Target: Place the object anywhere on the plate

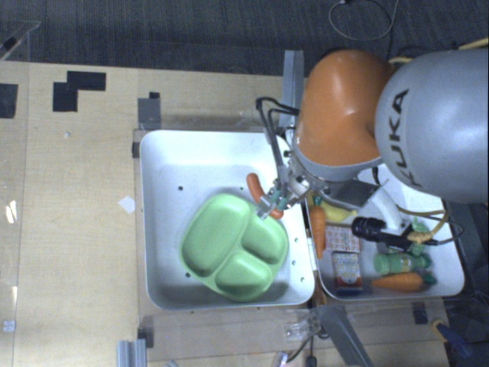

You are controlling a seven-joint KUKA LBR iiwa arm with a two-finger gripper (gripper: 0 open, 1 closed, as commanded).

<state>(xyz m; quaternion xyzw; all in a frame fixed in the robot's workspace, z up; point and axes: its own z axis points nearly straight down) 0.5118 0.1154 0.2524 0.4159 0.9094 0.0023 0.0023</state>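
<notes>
Task thing: an orange-red sausage-shaped piece [254, 183], lying slantwise on the floor of the left bin [164, 205], toward that bin's right wall and about halfway between its far and near edges
Plate: a green divided plate [229, 243], flat in the near-right part of the left bin, all three compartments bare
Piece against plate: its far end is clear of the plate; its near end reaches the plate's far-right rim, and I cannot tell whether it touches or overlaps it
Gripper: the gripper [273, 203] is down directly over the middle of the piece, at the plate's far-right rim
Grip state: whether it is open, closed or clamped on the piece cannot be told from this slant
Right bin: the right bin [455, 275] holds a carrot [317, 234] along its left wall, another carrot [397, 283] at its near edge, and a green bottle [397, 263]
Progress: judged early to midway; the arm is at the piece, nothing rests on the plate
Left to do: secure the piece, carry it the short way toward the near-left over a compartment, and release it there
</notes>
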